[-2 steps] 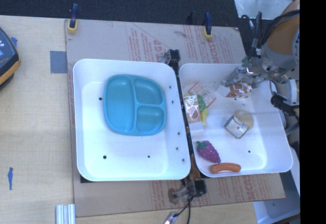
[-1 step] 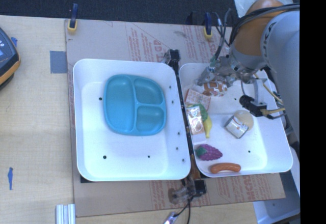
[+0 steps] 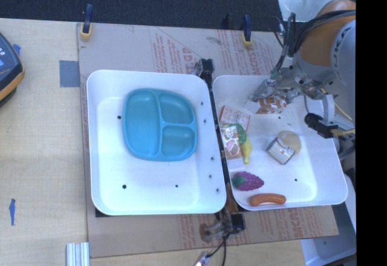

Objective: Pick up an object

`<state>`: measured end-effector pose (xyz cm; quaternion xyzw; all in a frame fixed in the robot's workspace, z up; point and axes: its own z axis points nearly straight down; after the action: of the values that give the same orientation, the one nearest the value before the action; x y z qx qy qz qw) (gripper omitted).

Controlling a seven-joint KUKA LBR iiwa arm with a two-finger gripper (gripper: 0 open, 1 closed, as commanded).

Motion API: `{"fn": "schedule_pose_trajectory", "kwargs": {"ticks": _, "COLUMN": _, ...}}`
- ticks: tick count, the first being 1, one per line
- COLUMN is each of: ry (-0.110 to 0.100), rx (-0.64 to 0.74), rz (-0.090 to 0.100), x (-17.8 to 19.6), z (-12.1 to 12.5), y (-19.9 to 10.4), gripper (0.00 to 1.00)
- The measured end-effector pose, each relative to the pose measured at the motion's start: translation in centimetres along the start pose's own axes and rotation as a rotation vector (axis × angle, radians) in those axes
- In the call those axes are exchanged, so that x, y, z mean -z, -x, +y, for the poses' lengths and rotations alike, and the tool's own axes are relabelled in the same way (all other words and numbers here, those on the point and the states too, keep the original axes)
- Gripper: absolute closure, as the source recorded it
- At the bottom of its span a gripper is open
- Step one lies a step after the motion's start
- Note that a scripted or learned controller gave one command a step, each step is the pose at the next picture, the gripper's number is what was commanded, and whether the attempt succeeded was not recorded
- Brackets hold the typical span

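- The gripper (image 3: 270, 90) hung low over the far part of the right bin (image 3: 320, 189), directly above a small brown-and-white packet (image 3: 271, 104); whether it touched or gripped that packet could not be told, and the state of the tool could not be read from this slanted view.
- The packet lay near the bin's far wall, apart from the other items.
- A grey-and-tan can (image 3: 283, 147) lay on its side near the middle of the right bin.
- Along the bin's left side sat a printed food carton (image 3: 231, 131), with a yellow-and-green toy corn (image 3: 244, 144) touching its right edge.
- Nearer the front lay a purple bunch of grapes (image 3: 247, 181) and, just beside it at the front rim, an orange-red sausage (image 3: 267, 199).
- The left bin (image 3: 109, 180) held a blue divided plate (image 3: 160, 124), set toward its far half.
- The arm (image 3: 329, 41), grey with an orange band, reached in from the right.
- Both bins rested on a cardboard sheet (image 3: 151, 47) clamped to the wooden bench (image 3: 36, 156).
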<state>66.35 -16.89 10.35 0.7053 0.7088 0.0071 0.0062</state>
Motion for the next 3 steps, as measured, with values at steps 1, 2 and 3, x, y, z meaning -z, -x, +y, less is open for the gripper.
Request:
{"fn": "schedule_pose_trajectory", "kwargs": {"ticks": 1, "ry": 0.008, "rx": 0.003, "rz": -0.002, "x": 1.5, "z": 0.3, "y": 0.0, "gripper": 1.00}}
{"fn": "schedule_pose_trajectory", "kwargs": {"ticks": 2, "ry": -0.020, "rx": -0.002, "rz": -0.003, "x": 8.3, "z": -4.9, "y": 4.4, "gripper": 1.00}}
{"fn": "schedule_pose_trajectory", "kwargs": {"ticks": 3, "ry": -0.021, "rx": -0.002, "rz": -0.002, "x": 8.2, "z": -4.9, "y": 4.3, "gripper": 0.00}}
